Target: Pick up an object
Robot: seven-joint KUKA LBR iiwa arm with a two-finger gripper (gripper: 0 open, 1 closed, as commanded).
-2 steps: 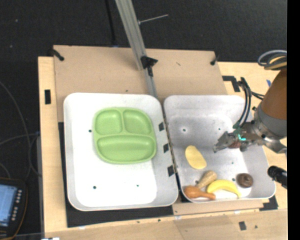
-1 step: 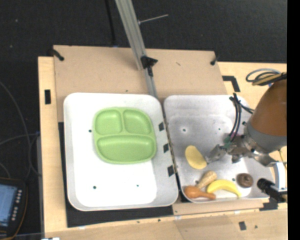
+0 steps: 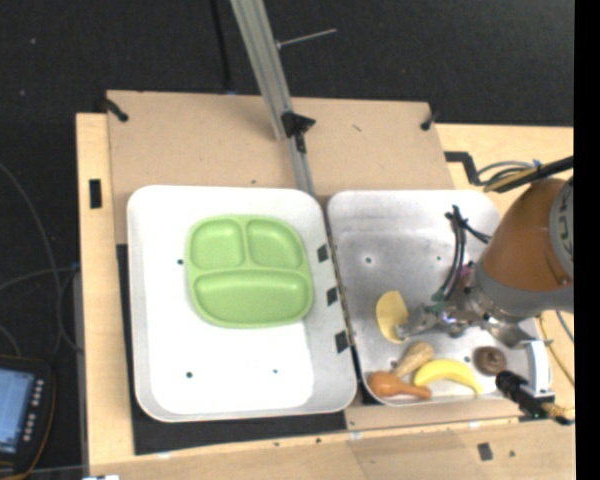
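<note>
The pincer (image 3: 420,320) is down low in the right bin (image 3: 400,228), and whether it is released or clenched I cannot tell, its tip being a dark metal tangle against the bin floor. Just beside it on the left lies a pale yellow slice-shaped piece (image 3: 389,315), close enough that contact is unclear. Right below it, a tan, lumpy item (image 3: 413,359), too small to name. Next to that a yellow banana (image 3: 448,375), and at the bin's near edge an orange carrot-like piece (image 3: 398,386). A small brown round thing (image 3: 489,359) sits right of the banana, partly tucked beneath the arm (image 3: 525,253). The arm's orange band and grey wrist cover the bin's right side, with cables trailing off behind. Over in the left bin (image 3: 160,368), well apart, a green divided plate (image 3: 249,272) lies flat. A metal pole (image 3: 265,58) rises from the worktop (image 3: 200,138) behind the bins.
</note>
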